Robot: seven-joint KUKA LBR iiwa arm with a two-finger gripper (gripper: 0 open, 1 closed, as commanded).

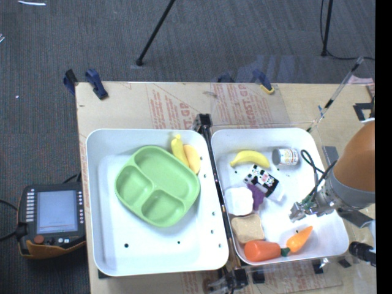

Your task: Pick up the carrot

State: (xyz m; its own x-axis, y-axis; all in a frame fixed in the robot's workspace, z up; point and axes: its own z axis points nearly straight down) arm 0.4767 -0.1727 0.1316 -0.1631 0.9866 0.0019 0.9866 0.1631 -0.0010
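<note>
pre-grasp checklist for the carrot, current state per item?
1. Carrot located: ok, near the front right corner of the right bin.
2. Top of carrot unobstructed: ok.
3. Tool over carrot: not ok, it sits just behind it.
4. Finger opening: cannot tell.
5. Neighbours clear: not ok, the red pepper lies close on the carrot's left, stem end by its tip.
6. Wall clearance: cannot tell, the carrot lies close to the front wall.

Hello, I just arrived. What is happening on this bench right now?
A grey robot arm reaches in from the right over the right bin. Its gripper hovers just above the carrot, which lies near the bin's front edge beside a red-orange pepper. The carrot is not yet picked up. The left bin holds a green plate.
</note>
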